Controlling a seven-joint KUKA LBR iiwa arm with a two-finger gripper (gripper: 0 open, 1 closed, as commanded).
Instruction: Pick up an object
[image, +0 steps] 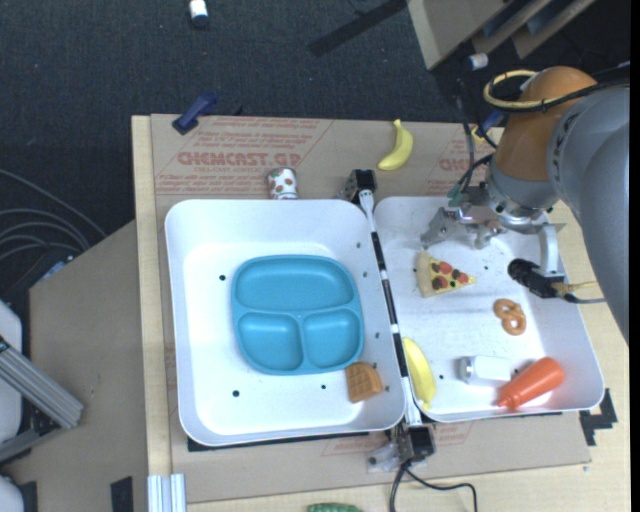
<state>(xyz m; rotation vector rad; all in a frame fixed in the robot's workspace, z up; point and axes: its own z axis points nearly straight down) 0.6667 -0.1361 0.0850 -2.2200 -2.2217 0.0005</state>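
Note:
My gripper (462, 230) hangs over the back of the right bin (575, 345), its fingers spread open with nothing between them. Just in front of it lies a pizza slice (443, 274). Farther forward in the same bin are a pretzel (510, 316), a small white object (487, 369) and an orange carrot (530, 383). A yellow banana (418, 372) rests against the bin's left wall.
The left bin (190, 300) holds a blue divided plate (296, 312) and a brown waffle piece (364, 381). Behind the bins on the board lie a second banana (397, 148), a small spotted object (283, 182) and a blue item (194, 113).

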